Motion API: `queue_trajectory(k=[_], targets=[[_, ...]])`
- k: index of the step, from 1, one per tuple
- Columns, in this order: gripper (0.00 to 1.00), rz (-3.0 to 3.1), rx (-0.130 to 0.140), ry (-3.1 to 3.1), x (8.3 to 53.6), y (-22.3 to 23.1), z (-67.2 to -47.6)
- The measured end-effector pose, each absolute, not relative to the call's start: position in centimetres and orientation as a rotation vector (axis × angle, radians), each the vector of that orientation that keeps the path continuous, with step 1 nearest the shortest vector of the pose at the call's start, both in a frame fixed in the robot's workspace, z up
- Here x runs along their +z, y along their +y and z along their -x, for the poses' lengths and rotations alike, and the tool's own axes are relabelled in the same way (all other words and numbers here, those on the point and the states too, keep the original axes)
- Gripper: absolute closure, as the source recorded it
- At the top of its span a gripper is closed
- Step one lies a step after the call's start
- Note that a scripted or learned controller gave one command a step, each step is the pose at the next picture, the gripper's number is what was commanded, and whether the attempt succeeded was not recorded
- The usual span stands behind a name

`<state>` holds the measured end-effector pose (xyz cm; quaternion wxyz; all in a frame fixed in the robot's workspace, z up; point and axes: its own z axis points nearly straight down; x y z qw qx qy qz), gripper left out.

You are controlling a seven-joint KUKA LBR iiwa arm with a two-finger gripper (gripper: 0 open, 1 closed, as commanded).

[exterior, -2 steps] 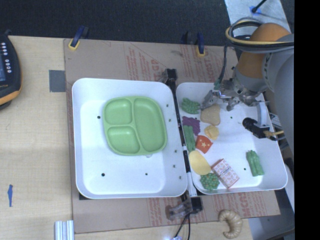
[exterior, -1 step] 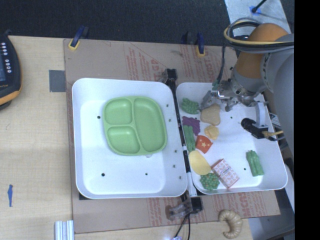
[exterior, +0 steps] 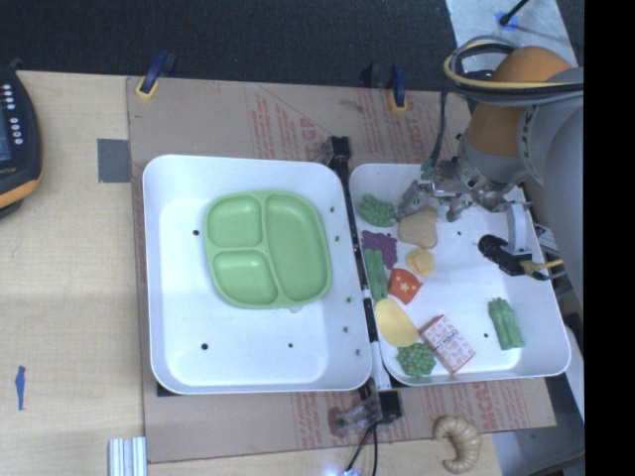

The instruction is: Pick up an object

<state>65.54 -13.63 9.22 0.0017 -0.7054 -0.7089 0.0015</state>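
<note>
Tan croissant [exterior: 459, 440] lies nearest, outside on the bench, while the right bin [exterior: 541, 360] holds crowded toys along its left wall: broccoli [exterior: 416, 360], a red-and-white box [exterior: 448, 343], a yellow piece [exterior: 395, 322]. Farther in, the gripper [exterior: 429, 196] hangs just above a beige bread piece [exterior: 418, 229], its fingers apart and empty. Because neighbours press close, a grasp may slip or catch two; open room is at the bin's right.
</note>
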Motion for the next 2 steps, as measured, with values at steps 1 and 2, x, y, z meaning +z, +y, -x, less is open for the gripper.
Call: queue_trajectory(k=[1, 2], targets=[[0.0, 2.213, 0.005, -2.225, 9.22, -13.41, -65.61], [0.0, 2.211, 0.006, -2.225, 9.2, -12.81, -65.59]])
